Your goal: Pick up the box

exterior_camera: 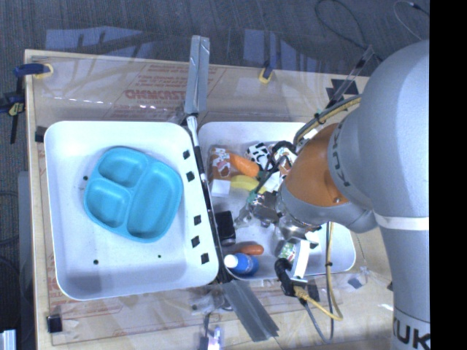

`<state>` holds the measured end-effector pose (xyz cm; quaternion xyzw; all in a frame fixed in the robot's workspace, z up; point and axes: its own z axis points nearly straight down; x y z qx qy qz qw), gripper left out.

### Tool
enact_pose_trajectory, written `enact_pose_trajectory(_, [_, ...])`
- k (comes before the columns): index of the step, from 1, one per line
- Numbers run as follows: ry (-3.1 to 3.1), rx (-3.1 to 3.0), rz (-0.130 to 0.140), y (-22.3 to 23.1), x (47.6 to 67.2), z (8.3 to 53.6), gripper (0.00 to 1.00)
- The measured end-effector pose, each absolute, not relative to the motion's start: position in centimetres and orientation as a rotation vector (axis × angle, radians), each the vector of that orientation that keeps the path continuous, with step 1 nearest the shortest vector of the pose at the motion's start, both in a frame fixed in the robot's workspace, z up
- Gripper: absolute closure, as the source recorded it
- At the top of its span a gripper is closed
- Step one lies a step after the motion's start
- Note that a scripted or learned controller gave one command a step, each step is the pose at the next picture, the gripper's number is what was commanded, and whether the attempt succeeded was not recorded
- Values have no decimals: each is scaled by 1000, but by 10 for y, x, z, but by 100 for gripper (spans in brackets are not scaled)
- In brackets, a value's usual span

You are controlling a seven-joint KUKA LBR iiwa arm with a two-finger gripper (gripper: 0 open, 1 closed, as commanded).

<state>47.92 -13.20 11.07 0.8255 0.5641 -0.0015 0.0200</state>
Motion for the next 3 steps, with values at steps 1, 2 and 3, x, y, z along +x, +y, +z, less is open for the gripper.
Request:
enact_pose_trajectory(1, [1680, 2589, 3, -123, 480, 103, 0])
enact_pose_trajectory(2, [1713, 2599, 3, -114, 480, 108, 100])
enact_pose_trajectory(3, [1683, 2595, -4, -125, 480, 111, 0])
